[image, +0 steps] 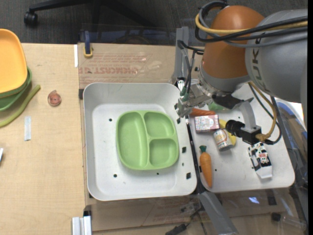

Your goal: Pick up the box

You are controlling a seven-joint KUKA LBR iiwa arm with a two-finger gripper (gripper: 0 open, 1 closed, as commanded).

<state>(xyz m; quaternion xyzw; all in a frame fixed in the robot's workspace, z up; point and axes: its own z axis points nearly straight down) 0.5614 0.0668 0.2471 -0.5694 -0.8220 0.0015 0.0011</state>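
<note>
**Desk:** So, where does the box sit?

**Operator:** From my remote station I see the box point(206, 123), pink and white, lying flat in the right bin point(283, 173), near that bin's upper left part. A small can point(222, 140) lies just beside its lower right corner, and a carrot point(206, 168) lies below, along the wall shared with the left bin point(93, 146).

**Desk:** And the arm?

**Operator:** The grey arm point(279, 48) reaches in from the right, its orange band above the wrist. The gripper point(188, 101) hangs just above and left of the box, over the divide between the bins. I cannot tell whether it is open or closed; nothing shows in its grasp.

**Desk:** Anything else?

**Operator:** A green divided plate point(146, 140) rests in the left bin. A small carton point(260, 160) lies at the right bin's far side.
</note>
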